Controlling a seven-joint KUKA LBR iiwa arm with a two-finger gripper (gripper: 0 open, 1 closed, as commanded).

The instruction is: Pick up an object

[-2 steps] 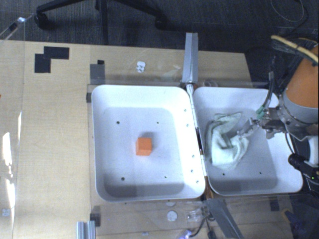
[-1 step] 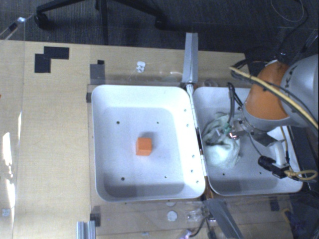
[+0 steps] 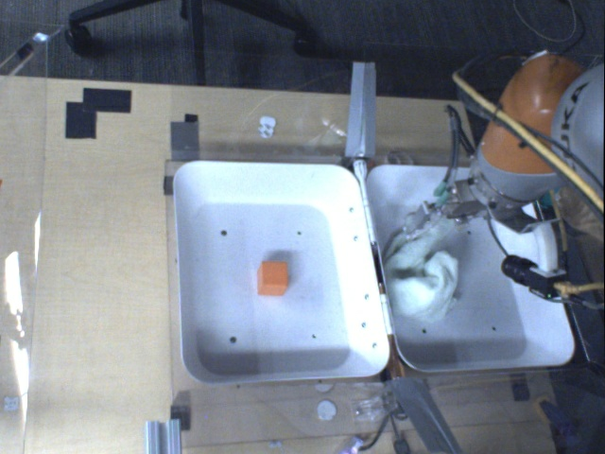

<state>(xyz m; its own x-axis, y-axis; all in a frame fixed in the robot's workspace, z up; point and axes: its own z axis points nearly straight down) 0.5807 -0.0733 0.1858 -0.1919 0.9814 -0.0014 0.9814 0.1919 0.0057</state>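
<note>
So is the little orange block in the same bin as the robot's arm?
No, the orange block sits alone in the left bin, while the arm reaches into the right bin beside a white crumpled thing.

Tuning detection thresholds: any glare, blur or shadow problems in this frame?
Camera view: orange block sharp, with a soft shadow on the left bin. White cloth nearly blends into the right bin, low contrast. Gripper above it looks soft and hard to read. Bright glare streaks on the bench at left.
</note>
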